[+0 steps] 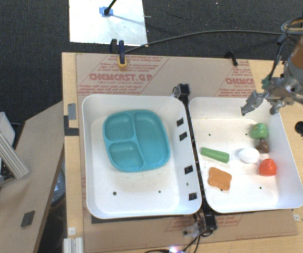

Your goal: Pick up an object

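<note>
Claw (262, 103) spread open, empty, hanging over right bin (214, 194) at 1 o'clock | green object (259, 130) just below at 5 o'clock, likely target | unlifted.

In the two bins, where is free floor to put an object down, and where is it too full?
Right bin: bare floor between the divider and the green cylinder, below the gripper. Left bin: a bare strip below the teal plate. Crowded: the right side, with green ball, white egg, red ball.
</note>
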Robot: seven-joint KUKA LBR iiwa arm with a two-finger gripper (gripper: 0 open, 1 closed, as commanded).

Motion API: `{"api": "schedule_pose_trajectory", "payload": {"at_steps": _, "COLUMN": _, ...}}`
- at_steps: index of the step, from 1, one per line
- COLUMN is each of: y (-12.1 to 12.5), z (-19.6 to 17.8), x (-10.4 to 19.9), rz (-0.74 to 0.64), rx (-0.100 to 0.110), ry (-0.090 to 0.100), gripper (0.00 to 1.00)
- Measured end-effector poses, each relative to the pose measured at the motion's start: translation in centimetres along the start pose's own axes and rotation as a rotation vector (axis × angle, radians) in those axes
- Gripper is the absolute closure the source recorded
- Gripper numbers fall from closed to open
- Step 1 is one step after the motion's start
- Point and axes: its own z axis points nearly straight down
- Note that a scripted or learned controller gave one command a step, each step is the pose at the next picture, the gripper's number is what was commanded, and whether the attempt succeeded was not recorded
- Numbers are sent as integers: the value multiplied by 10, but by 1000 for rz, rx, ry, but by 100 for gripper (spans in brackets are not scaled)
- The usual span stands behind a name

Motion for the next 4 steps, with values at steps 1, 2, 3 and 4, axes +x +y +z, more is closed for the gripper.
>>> {"api": "schedule_pose_trajectory", "payload": {"at_steps": 1, "y": 2, "z": -7, "x": 0, "rz": -2, "rx": -12, "ry": -2, "gripper": 0}}
{"api": "schedule_pose_trajectory", "payload": {"at_steps": 2, "y": -1, "z": 54, "x": 3, "rz": -1, "rx": -7, "ry": -1, "gripper": 0}}
{"api": "schedule_pose_trajectory", "payload": {"at_steps": 3, "y": 4, "z": 116, "x": 4, "rz": 0, "rx": -8, "ry": -1, "gripper": 0}}
{"api": "schedule_pose_trajectory", "payload": {"at_steps": 4, "y": 4, "z": 156, "x": 5, "rz": 0, "rx": -9, "ry": -1, "gripper": 0}}
